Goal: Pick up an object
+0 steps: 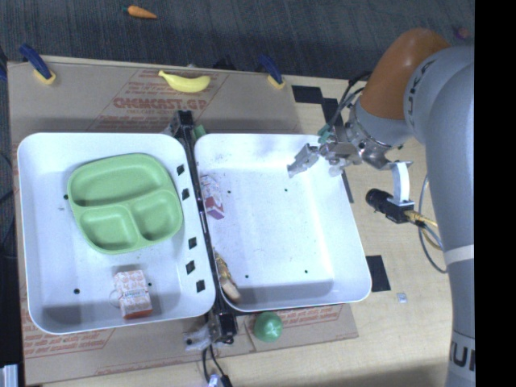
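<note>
My gripper [305, 160] is over the far right part of the right bin [322, 240], and the bin floor around it is bare. A small pink and white item [212, 197] lies against that bin's left wall. At its near left corner rests a tan object [226, 281]. The left bin [36, 240] holds a green divided tray [125, 200] and, nearer the front, a small wrapped packet [131, 292]. All of these lie well to the left of the gripper.
A green ball [268, 326] sits on the cardboard in front of the right bin. A yellow banana [185, 80] lies behind the bins. Blue clamps [38, 64] hold the cardboard's far edge. An orange scrap [142, 11] lies on the floor beyond.
</note>
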You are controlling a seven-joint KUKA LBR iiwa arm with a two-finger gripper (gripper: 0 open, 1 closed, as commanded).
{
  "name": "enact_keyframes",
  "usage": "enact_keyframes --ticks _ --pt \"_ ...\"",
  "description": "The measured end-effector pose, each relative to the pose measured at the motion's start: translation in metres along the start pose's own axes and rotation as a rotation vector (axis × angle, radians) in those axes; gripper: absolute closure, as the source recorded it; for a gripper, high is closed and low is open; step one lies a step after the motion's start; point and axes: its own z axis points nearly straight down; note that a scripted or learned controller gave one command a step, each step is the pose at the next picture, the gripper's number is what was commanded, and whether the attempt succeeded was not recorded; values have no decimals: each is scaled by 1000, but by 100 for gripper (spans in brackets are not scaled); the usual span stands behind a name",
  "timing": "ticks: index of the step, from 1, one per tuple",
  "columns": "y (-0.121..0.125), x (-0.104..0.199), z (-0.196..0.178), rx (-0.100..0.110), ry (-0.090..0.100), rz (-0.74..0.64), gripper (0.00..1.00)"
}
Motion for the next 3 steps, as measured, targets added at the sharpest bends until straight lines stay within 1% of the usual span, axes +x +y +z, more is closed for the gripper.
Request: enact_keyframes --ticks 1,2,3 --pt "31 37 95 5 2 0 0" --pt "32 37 83 4 2 -4 100" --pt "41 104 9 1 3 0 100"
